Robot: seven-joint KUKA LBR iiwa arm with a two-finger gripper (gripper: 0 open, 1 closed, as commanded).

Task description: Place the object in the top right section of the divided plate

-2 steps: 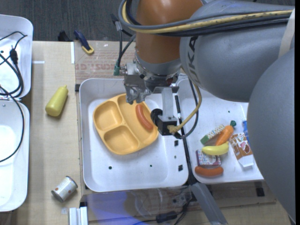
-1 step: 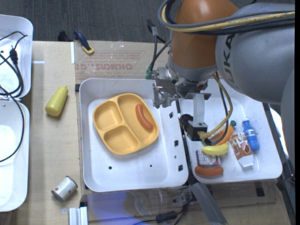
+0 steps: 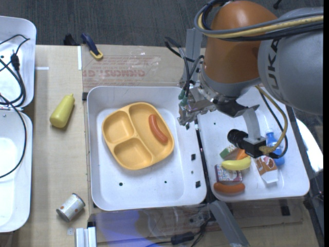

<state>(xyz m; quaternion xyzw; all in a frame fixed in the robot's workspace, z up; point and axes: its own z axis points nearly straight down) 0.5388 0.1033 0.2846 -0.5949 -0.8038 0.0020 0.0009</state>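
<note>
- Gripper (image 3: 186,113) hangs between the bins; whether its fingers are spread, I cannot tell.
- Hot dog (image 3: 158,128) already lies in the divided plate (image 3: 119,153)'s right section; lift straight up, clear.

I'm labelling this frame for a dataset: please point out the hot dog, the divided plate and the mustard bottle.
hot dog (image 3: 158,128), camera view, middle of the sausage.
divided plate (image 3: 120,127), camera view, bare floor of its upper left section.
mustard bottle (image 3: 62,111), camera view, middle of its yellow body.
</note>
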